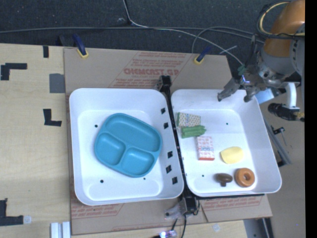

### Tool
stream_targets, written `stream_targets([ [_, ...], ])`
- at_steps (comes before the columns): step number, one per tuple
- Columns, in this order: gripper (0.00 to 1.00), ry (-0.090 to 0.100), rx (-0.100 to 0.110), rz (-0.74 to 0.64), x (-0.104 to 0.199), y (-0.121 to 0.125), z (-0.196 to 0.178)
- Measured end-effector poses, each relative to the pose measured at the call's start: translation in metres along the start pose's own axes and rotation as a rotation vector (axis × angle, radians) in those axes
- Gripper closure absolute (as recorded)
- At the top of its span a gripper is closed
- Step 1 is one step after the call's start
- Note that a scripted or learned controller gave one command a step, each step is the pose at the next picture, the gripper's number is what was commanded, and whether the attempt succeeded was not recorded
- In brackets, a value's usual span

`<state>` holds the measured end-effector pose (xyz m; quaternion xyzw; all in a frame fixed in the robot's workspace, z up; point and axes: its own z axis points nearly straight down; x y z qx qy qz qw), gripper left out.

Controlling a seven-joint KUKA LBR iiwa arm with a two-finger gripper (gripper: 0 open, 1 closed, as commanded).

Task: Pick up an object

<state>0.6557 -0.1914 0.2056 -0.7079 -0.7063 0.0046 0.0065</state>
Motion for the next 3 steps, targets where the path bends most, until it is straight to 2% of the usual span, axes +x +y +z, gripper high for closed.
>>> stream_targets([
  [1,0.00,-0.003,-0.014,-0.004,0.001,0.003,-0.010],
  [2,0.00,-0.003,-0.010,-0.004,0.011,0.006,0.046],
  [3,0.00,-0.004,-0.010,-0.003,0.002,0.001,0.097],
])
